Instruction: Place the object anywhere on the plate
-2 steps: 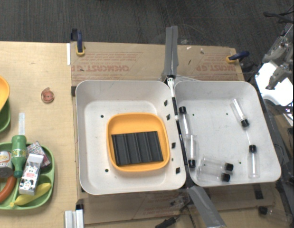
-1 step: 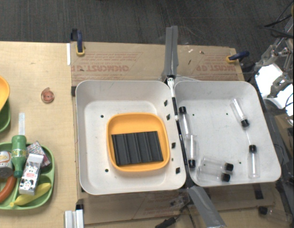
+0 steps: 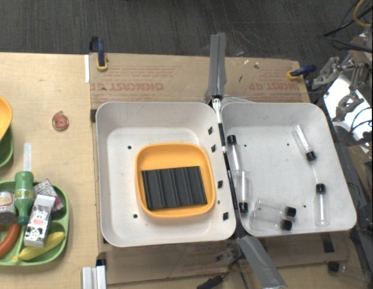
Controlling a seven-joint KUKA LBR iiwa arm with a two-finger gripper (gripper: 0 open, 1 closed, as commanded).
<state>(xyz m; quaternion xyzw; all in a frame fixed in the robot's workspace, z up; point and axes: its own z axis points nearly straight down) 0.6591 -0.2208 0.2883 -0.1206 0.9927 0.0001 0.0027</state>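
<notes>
The dark ribbed block (image 3: 173, 187) sits flat in the middle of the orange plate (image 3: 174, 152), in the left bin (image 3: 117, 179). The right bin (image 3: 270, 161) has a few clear black-capped tubes (image 3: 304, 142) scattered around. Can't tell what the hand's grip is doing.

Two white bins (image 3: 108, 161) side by side: the left contains one orange plate (image 3: 144, 161) carrying one dark ribbed object (image 3: 174, 186); the right (image 3: 331, 137) contains six clear, black-capped tubes (image 3: 304, 143); beside them stand one green tray (image 3: 59, 236) of toy food and two clamps (image 3: 99, 56).
</notes>
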